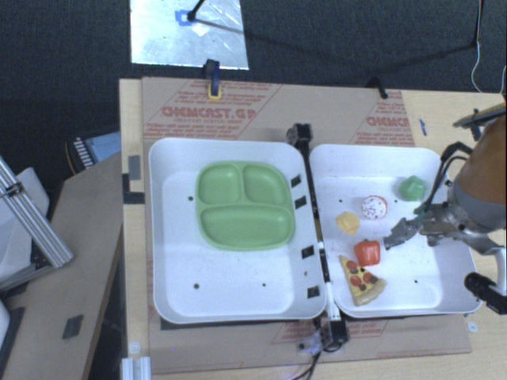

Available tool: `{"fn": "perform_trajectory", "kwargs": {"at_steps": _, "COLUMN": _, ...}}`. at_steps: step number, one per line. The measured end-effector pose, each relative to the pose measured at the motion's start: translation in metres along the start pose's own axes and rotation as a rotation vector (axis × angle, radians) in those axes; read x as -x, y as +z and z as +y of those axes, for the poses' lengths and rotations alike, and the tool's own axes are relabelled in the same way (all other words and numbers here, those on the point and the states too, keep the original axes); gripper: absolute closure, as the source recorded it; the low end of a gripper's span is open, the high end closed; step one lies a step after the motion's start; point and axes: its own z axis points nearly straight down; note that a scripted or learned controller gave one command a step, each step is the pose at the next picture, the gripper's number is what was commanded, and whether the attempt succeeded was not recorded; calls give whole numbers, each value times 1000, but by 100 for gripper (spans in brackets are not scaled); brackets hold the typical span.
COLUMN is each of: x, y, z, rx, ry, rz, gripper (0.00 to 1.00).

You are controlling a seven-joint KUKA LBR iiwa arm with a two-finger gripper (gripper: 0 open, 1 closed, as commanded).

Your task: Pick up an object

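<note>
The right bin (412, 291) holds a red pepper-like toy (367, 252), a pizza slice (362, 279), a yellow piece (347, 222), a white and pink round toy (374, 207) and a green piece (412, 187). My gripper (396, 236) hangs over the right bin, just right of the red toy, its dark tip pointing left toward it. Nothing shows between its fingers. The arm (475, 204) comes in from the right edge.
The left bin (174, 291) holds a green divided plate (244, 205). A black divider with clips (310, 212) runs between the bins. Both bins rest on a cardboard sheet (261, 105) on the bench.
</note>
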Motion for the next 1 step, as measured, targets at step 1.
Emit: {"fn": "perform_trajectory", "kwargs": {"at_steps": 1, "x": -1, "y": -7, "z": 3, "rx": 13, "ry": -4, "rz": -3, "gripper": 0}}
